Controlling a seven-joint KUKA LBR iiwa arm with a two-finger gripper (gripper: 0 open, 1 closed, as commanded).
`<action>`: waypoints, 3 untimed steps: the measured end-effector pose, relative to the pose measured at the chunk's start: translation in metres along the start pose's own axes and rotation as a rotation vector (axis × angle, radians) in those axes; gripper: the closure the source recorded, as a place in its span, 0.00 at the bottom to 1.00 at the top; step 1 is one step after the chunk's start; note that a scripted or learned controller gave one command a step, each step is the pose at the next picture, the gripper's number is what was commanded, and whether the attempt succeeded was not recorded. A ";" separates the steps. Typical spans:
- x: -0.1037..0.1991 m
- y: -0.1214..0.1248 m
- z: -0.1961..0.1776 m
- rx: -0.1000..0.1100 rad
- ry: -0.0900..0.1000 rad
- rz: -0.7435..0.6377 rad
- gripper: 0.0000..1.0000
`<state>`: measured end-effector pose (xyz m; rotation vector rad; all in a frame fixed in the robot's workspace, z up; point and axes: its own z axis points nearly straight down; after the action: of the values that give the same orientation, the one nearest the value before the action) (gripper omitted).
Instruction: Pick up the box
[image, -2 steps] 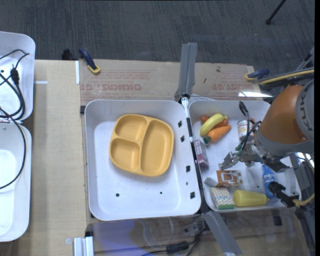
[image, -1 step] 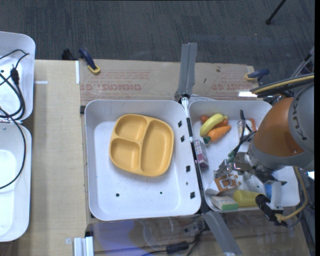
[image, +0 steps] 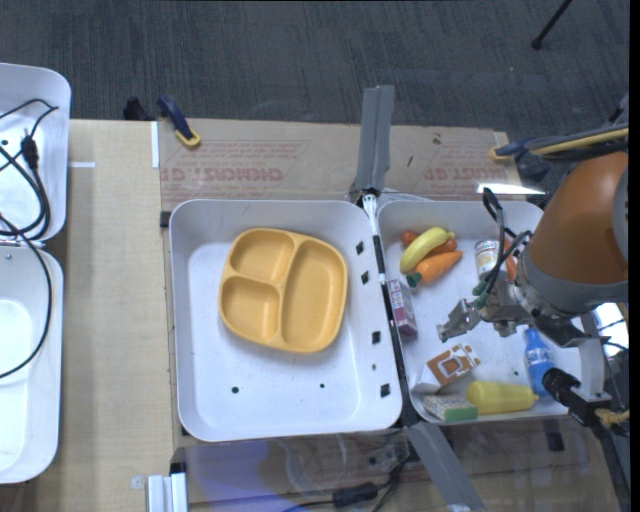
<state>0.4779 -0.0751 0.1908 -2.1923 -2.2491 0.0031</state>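
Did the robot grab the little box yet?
Not yet. Done so far: the arm has reached over the right bin, and its gripper hangs just above the small orange and white box. In hand: nothing shows between the fingers. The box lies on the bin floor near the yellow bottle. Left to do: go down, close on the box and lift it.

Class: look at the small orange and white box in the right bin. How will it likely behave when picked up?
The box looks like thin carton, so probably light and easily crushed. It lies flat, so it is unlikely to roll. The yellow object lies close, so it may be nudged.
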 end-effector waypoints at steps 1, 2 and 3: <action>-0.033 0.086 0.086 -0.001 -0.001 -0.144 0.00; -0.033 0.086 0.086 -0.001 -0.001 -0.144 0.00; -0.101 0.027 0.059 0.000 0.001 -0.232 0.00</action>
<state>0.5070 -0.1755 0.1323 -1.9168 -2.4875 0.0022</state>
